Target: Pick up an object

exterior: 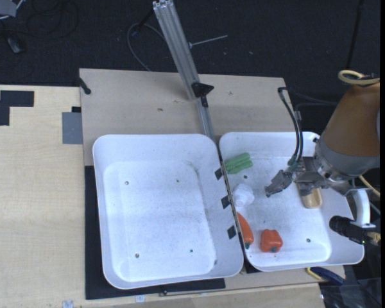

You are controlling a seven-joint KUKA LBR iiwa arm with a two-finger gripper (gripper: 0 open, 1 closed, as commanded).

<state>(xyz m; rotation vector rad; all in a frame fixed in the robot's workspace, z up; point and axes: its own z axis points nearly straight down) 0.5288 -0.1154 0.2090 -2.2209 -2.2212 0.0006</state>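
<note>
Over the right bin [337,252] the gripper [276,186] hung with fingers apart, gripping nothing — the green object [238,163] lay near, hard against the divider, which could block a finger.

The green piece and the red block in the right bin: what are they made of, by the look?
Green piece: probably moulded plastic, ridged with a dull sheen. Red block: likely plastic or rubber, evenly coloured and matte; too small to be sure.

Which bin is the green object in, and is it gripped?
Right bin, near its upper left corner. The green object lies free; the gripper is apart from it.
</note>
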